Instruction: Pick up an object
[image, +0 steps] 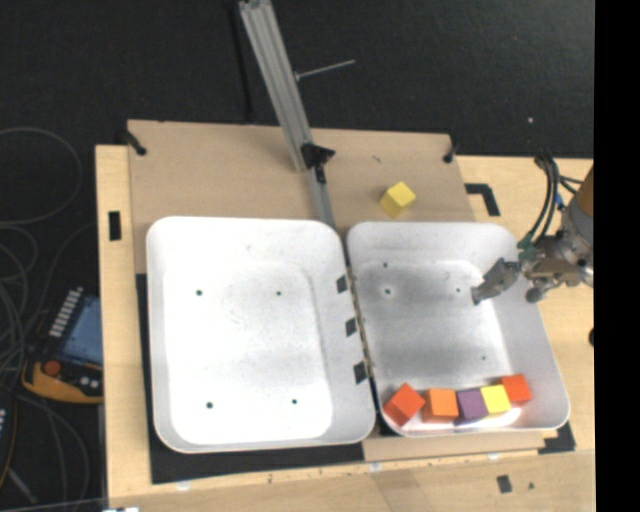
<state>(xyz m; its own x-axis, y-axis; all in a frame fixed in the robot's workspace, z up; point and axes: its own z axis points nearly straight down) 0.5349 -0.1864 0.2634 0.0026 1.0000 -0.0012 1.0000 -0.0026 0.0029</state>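
Observation:
Several small blocks lie in a row along the near wall of the right bin (520, 330): a red-orange one (405, 402), an orange one (441, 402), a purple one (470, 403), a yellow one (496, 399) and another red-orange one (516, 389). My gripper (513, 287) hangs over the right bin's far right part, well above the row of blocks. Its two fingers stand apart with nothing between them, one grey finger (491, 281) pointing left. The left bin (160, 300) shows bare white floor.
A yellow block (398, 198) sits outside the bins on the brown board behind the right bin. A slanted metal rail (285, 95) runs from the top down to the gap between the bins. Cables and a handheld device (70, 345) lie at the left.

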